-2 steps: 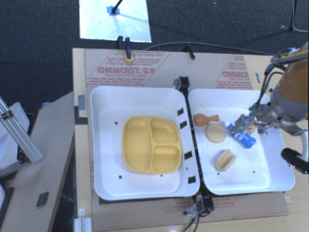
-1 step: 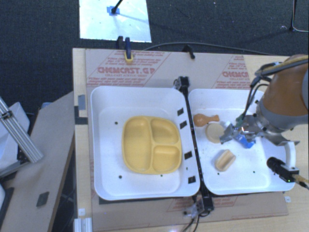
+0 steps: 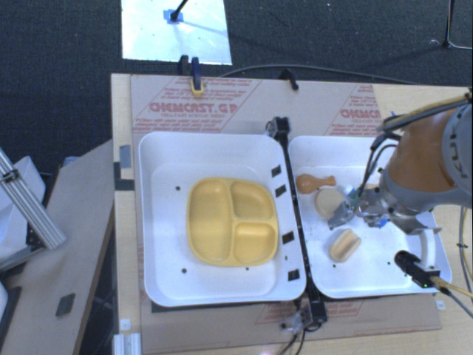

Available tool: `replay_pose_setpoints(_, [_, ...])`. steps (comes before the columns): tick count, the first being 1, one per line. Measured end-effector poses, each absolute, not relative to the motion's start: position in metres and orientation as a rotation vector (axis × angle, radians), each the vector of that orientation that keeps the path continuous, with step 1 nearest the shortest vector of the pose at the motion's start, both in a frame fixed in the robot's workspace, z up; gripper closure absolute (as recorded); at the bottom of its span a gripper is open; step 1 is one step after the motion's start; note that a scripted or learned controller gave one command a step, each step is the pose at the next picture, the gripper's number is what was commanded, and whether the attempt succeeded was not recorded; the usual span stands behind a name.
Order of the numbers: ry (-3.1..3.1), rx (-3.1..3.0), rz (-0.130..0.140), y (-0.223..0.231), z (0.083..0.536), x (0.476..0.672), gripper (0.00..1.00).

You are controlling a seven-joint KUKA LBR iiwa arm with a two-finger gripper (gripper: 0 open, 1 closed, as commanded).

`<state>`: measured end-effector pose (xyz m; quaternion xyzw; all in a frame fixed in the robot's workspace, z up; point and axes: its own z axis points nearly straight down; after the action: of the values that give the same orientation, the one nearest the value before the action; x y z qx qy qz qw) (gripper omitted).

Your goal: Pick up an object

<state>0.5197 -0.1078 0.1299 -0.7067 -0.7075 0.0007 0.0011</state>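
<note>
1. The tabletop carried two shallow white bins side by side, the left bin and the right bin, meeting along a black divider.
2. Taking that divider as the landmark, a yellow sectioned plate lay just to its left, flat in the left bin.
3. To the divider's right, a small orange-brown spoon-shaped piece lay nearest it, toward the bin's far side.
4. A pale round object sat just beyond that piece, further from the divider and partly covered by the hand.
5. A tan bread-like block lay nearer the bin's front, also right of the divider, apart from the hand.
6. The hand hung low over the right bin, right of the divider, beside the pale round object; whether it was clenched or released could not be told.
7. The grey arm with its orange band reached in from the side furthest from the divider.
</note>
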Motion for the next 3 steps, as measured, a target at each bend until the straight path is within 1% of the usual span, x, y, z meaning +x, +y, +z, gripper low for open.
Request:
replay_pose_setpoints(1, [-2.222,-2.22,0.0,-0.108,0.082,0.52,0.0])
replay_pose_setpoints(2, [-2.225,-2.22,-0.003,-0.108,0.095,0.521,1.0])
replay_pose_setpoints(3, [-2.229,-2.223,-0.006,-0.113,0.158,0.527,1.0])
